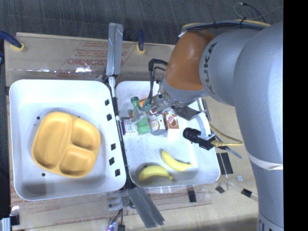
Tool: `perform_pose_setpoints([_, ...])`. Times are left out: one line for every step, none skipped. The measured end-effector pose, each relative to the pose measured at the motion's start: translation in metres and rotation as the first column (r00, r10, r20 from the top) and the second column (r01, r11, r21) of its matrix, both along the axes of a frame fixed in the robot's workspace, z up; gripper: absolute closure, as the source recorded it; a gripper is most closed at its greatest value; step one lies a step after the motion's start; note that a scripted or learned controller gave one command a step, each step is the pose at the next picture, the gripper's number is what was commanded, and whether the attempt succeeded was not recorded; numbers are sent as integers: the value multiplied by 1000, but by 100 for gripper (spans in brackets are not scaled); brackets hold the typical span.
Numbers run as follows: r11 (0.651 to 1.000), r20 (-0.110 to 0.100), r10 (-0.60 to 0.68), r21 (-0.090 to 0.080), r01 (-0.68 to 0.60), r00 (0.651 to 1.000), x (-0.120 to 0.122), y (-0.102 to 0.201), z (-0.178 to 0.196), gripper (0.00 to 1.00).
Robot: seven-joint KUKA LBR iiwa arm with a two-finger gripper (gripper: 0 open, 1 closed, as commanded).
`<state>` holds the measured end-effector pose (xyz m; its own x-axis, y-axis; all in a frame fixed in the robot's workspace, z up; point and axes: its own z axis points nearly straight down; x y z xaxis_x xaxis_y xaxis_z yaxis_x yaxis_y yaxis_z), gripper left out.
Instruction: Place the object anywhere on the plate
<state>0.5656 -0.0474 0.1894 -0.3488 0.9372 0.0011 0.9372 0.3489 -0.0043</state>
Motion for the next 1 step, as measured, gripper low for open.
perform_pose_setpoints([972, 2, 234, 0, -234, 972, 8, 17, 74, 100])
